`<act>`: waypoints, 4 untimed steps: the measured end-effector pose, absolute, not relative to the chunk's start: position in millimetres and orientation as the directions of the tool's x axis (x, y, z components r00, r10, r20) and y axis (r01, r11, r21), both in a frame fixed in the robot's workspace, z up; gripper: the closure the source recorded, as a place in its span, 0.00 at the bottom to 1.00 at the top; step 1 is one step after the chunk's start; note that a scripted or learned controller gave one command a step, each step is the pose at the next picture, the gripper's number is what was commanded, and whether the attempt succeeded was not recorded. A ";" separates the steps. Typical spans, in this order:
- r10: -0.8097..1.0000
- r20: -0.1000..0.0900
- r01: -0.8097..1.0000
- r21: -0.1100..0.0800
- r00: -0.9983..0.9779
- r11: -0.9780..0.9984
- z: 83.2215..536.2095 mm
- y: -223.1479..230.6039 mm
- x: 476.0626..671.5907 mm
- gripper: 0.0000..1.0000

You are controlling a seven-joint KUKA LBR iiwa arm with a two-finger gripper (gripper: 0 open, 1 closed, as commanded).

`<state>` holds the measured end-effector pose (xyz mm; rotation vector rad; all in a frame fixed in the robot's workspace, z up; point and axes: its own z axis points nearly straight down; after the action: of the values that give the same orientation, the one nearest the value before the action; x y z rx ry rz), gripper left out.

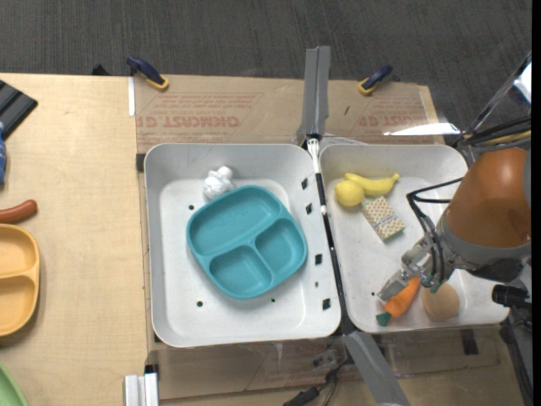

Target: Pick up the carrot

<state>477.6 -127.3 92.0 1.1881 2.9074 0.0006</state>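
Observation:
The carrot (403, 299) is orange with a green tip and lies slanted near the front edge of the right bin (355, 227). My gripper (412, 274) hangs low over the carrot's thick upper end, touching or nearly touching it. The arm's orange band and grey wrist (494, 205) cover the bin's right side. The carrot's lower part and green tip (384, 317) rest on the bin floor.
A tan egg-shaped object (441, 304) lies just right of the carrot. A banana (372, 182), a yellow lemon (349, 194) and a small patterned box (383, 218) lie further back. The left bin (169, 252) holds a teal divided plate (245, 240) and a white crumpled object (218, 181).

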 end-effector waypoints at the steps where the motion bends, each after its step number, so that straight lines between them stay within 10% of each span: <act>1: 0.737 -0.002 0.737 0.001 -0.676 0.676 92.2 -163.3 478.0 0.00; 2: 0.751 -0.003 0.751 0.001 -0.660 0.660 144.5 -220.0 478.2 0.00; 3: 0.768 0.001 0.768 0.000 -0.641 0.641 91.1 -167.5 481.4 0.00; 4: 0.486 -0.003 0.486 0.001 -0.874 0.874 166.1 -135.6 493.8 0.00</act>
<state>493.8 -135.6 166.1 0.7869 3.0376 0.0009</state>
